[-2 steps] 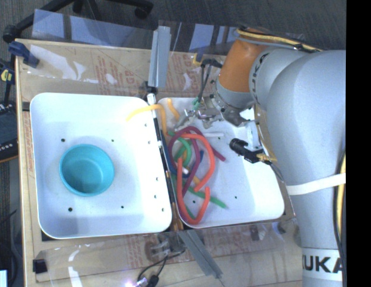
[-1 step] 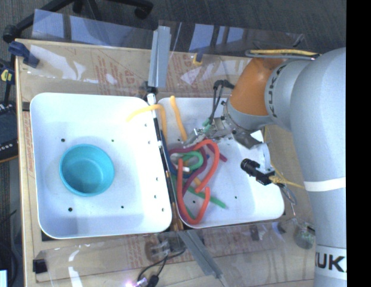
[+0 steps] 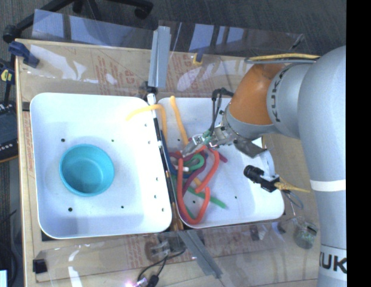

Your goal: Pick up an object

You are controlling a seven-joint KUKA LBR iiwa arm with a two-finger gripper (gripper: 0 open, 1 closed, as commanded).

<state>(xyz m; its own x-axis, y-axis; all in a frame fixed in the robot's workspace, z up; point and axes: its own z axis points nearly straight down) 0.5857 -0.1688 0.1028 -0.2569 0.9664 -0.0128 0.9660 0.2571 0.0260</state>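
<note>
Item 1: worktop [image 3: 84, 64], brown, carrying two white bins side by side.

Item 2: left bin [image 3: 48, 112], holding one blue bowl [image 3: 87, 170], upright, mouth up.

Item 3: right bin [image 3: 257, 205], holding a tangle of flexible tubes. I log a red tube [image 3: 200, 190] looped with its long axis running roughly top to bottom of the view, a green tube [image 3: 197, 160] curved beside it, and an orange-yellow tube [image 3: 178, 124] pointing toward the bin's far edge.

Item 4: tool [image 3: 200, 141], low over the tangle's upper end, near the bins' shared wall. I cannot tell how far it is open, or whether it has anything.
</note>
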